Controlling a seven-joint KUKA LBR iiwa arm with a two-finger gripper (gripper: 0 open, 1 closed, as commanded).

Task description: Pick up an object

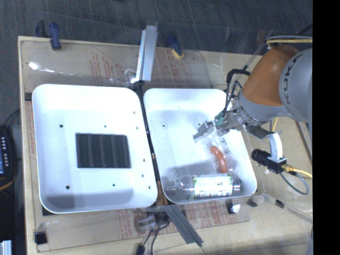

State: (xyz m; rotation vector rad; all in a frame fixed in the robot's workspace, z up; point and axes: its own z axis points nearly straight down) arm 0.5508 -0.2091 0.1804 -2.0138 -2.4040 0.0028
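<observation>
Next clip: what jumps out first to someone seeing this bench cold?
The grey arm with its orange band reaching in from the right, its pincer low over the right bin. Then the clear bottle with a green label lying along that bin's near wall, an orange item just above it. The left bin holds a dark ribbed rectangle.

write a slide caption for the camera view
Pincer lowered into the right bin above an orange item and a clear bottle.

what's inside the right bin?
In the right bin: a clear bottle lying along the near wall and an orange item in clear wrap. The gripper covers part of the wrap.
</observation>
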